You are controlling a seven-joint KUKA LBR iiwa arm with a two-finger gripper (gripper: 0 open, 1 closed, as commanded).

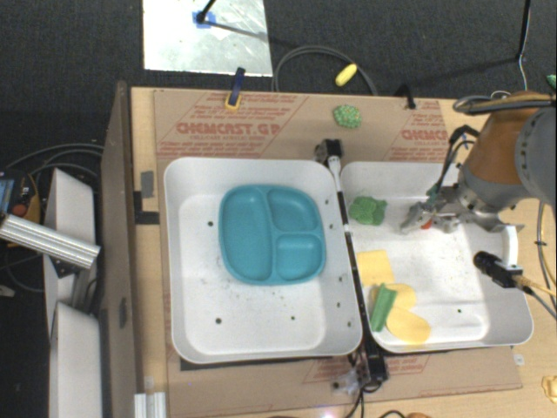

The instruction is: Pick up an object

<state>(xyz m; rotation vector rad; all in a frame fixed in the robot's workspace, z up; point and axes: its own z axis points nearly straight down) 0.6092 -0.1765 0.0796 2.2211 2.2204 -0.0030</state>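
At the near edge, around six o'clock in the right bin [500, 325], lies a cluster of yellow pieces [402, 312] with a green strip [381, 308] across them; the hand [425, 219] sits in that bin's far half, low over the white floor, and whether it is apart or together I cannot tell at this size; nothing shows gripped in it. At nine o'clock from the hand, near but apart, rests the green lump [368, 210], the likeliest thing to lift; the cluster lies toward seven o'clock, well apart. The risk, as I judge it: the hand closes on bare floor and rises with nothing, or it nudges the lump against the wall between the bins; the teal plate [271, 234] in the left bin [187, 320] is out of the way.
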